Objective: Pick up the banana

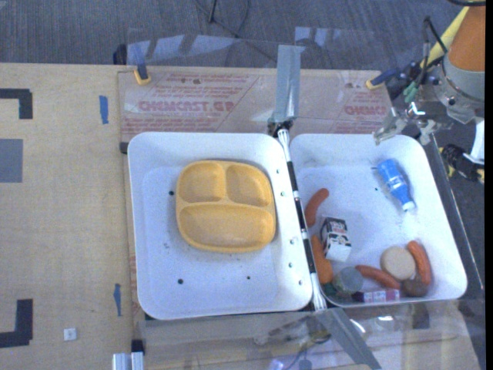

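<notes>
My arm shows an orange band above a grey wrist, black and yellow cables looping beside it, and metallic silver gripper hardware below.

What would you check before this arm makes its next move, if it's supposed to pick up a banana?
1. Banana identified: cannot tell; the long items in the right bin look orange-red, like the sausage.
2. Gripper away from the items: ok; it is at the bin's far corner.
3. Blue bottle untouched: ok; it lies apart from the gripper.
4. Room to grasp: not ok; the carton and round bun crowd the near edge.
5. Yellow plate: ok; it lies flat in the left bin.
</notes>
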Tool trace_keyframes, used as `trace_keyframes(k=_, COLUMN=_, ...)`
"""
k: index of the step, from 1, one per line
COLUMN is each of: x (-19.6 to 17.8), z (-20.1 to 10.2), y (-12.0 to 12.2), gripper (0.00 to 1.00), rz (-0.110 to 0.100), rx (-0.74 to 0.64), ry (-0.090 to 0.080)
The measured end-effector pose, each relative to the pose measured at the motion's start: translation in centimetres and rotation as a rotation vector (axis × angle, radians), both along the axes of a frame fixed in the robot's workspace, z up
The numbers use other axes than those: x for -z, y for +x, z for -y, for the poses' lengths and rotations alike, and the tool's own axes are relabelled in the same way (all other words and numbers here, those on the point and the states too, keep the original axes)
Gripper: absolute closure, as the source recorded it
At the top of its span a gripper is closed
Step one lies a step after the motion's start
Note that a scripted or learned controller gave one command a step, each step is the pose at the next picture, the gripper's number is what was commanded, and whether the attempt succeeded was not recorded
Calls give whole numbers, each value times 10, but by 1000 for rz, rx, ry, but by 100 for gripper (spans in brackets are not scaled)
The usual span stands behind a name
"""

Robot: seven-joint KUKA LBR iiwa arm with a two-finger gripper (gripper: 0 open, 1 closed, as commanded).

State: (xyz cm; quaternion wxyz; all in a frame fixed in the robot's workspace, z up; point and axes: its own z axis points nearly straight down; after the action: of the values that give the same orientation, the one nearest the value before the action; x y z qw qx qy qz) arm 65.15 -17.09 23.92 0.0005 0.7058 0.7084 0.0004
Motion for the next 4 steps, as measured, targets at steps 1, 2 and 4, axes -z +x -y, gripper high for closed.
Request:
trace_keyframes(k=1, x=28, z=53, y=16, gripper=0, rz=2, rx=-31, ry=-3)
trace_keyframes(k=2, x=45, z=52, y=-57, gripper=0, rz=1, rx=-149, ry=-1)
trace_keyframes(k=4, x=55, z=-114, y=-66, gripper=100, rz=-3, rx=138, ry=1)
